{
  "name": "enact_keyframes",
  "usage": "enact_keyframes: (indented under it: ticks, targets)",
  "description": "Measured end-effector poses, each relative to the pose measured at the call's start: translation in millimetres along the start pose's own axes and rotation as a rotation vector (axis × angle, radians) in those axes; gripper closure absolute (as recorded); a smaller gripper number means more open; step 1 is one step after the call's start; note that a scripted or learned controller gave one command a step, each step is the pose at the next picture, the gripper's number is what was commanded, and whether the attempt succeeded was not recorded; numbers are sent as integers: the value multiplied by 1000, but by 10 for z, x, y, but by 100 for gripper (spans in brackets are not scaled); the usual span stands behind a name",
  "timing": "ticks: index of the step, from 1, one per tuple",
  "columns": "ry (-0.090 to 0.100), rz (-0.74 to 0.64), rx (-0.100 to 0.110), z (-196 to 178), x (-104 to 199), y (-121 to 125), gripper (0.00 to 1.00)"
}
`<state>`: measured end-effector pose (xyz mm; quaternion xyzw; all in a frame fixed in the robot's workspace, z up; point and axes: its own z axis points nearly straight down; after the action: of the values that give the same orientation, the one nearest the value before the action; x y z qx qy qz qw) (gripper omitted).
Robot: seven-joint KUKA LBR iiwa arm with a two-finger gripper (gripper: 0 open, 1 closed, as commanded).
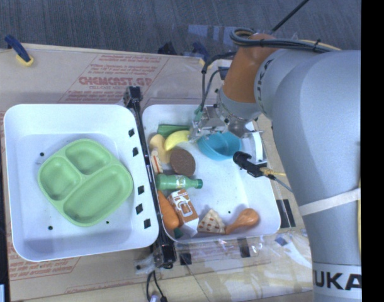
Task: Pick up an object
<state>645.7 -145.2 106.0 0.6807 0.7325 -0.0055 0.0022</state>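
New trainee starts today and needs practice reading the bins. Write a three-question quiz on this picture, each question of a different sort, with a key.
1. True or false: the green divided plate lies in the same bin as the green bottle.
2. Which thing sits nearest the gripper? A) the chicken drumstick B) the blue bowl C) the carrot
3. Fill in: the brown round cookie lies just below the ______ in the right bin.

Key
1. False: the plate is in the left bin, the bottle in the right one.
2. B
3. banana
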Motion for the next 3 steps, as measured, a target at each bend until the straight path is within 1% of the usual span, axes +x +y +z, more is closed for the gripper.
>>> enact_keyframes:
  ticks: [1,2,3]
  targets:
    - [2,-1,2,16,9,-3,0]
    - [0,-3,10,-94,-7,-9,100]
    - [1,-5,10,-89,6,-4,0]
